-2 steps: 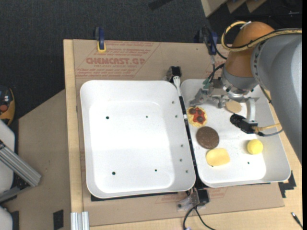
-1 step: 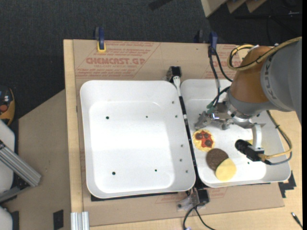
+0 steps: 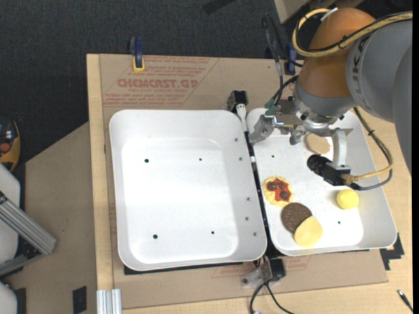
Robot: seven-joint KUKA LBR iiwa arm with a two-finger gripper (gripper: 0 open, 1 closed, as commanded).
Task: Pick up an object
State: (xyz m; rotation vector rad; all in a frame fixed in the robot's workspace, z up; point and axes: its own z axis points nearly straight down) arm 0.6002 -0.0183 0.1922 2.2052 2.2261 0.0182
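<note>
The gripper point(image 3: 283, 127) hangs over the far end of the right bin point(image 3: 373, 237); whether it is clenched or released cannot be told. Nearer the camera, apart from it, lie roundish things with no clear heading: a yellow-red piece point(image 3: 277, 189), a brown disc point(image 3: 294, 214) touching a yellow disc point(image 3: 308, 231), and a yellow ball point(image 3: 347, 199).

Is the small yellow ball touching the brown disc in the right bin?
No, the yellow ball sits apart from the brown disc, which touches a yellow disc.
</note>
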